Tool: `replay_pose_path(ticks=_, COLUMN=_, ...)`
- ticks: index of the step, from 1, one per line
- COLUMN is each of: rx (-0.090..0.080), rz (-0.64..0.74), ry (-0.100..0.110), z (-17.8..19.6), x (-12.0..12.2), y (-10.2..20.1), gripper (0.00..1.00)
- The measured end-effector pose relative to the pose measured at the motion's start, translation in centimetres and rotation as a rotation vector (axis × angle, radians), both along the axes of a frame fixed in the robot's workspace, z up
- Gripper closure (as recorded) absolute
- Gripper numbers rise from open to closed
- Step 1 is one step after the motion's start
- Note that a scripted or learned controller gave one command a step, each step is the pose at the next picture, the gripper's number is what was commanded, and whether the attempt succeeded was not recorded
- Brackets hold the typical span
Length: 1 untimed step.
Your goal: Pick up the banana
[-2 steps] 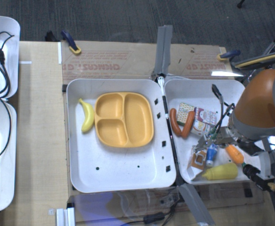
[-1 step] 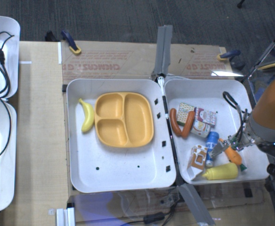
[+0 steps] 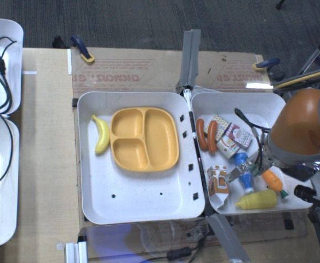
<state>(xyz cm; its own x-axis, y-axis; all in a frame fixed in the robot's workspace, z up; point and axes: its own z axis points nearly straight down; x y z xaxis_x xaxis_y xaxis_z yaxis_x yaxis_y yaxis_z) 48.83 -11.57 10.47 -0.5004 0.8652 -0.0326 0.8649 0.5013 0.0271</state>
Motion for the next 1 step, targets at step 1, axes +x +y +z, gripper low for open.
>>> replay_pose_path(ticks=1, rx=0.010, rz=0.168, ry=0.040, z=5.05, x=-1.01, y=0.71, gripper=0.00)
